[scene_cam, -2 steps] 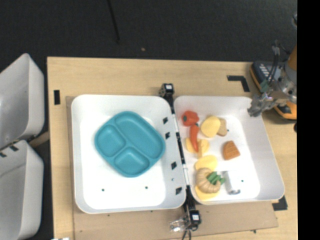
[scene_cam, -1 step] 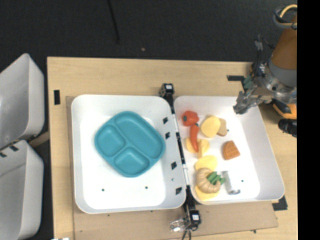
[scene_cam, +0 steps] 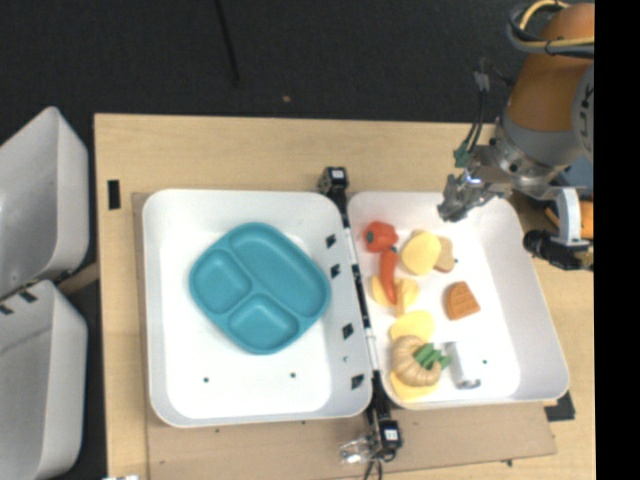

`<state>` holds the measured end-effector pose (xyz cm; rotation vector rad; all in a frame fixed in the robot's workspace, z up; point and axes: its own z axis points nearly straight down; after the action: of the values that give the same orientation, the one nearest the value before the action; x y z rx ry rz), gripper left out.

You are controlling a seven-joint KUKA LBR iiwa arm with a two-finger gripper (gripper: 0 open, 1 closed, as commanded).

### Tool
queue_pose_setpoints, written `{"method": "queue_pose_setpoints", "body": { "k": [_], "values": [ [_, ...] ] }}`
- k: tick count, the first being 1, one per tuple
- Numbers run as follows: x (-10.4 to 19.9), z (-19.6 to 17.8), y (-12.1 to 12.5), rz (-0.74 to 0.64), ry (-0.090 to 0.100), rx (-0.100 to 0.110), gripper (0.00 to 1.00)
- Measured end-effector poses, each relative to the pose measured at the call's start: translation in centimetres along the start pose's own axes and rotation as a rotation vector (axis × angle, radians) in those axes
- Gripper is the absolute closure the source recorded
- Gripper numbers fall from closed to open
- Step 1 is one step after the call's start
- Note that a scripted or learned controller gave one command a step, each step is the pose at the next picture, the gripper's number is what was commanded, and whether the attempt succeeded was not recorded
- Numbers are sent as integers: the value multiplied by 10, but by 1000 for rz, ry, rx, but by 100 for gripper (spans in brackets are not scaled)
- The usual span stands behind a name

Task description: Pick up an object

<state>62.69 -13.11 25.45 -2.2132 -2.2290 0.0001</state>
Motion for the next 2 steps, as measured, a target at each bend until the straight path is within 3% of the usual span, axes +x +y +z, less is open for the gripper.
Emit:
{"method": "queue_pose_setpoints", "body": {
  "k": [2],
  "values": [
    [115, 23, 10, 0, 1, 3, 100]
  ]
}}
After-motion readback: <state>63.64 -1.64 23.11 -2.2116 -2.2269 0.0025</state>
